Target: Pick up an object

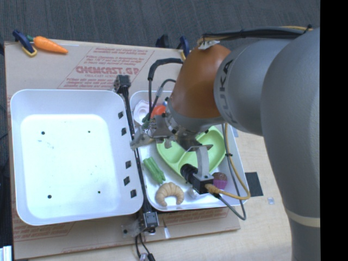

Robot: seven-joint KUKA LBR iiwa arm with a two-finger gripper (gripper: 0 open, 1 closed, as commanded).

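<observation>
Beside the left bin [32,162], the right bin [235,197] holds a green pickle [153,170] and a croissant [170,193] at its near-left, then a light-green heart-shaped plate [215,145] under the gripper [182,145], whose grip I cannot tell, the croissant lying just nearer than it.

A single fixed camera looks down on the bench [32,238] from above at a slant, close enough that both bins take up most of the picture. The left bin [19,162] lies whole toward nine o'clock. The right bin [231,197] sits just past centre toward four o'clock, largely covered by the arm [261,91], which enters from three o'clock and looms large, being nearest the lens. The bench's far edge runs toward twelve o'clock, with dark floor [109,10] beyond it.
</observation>
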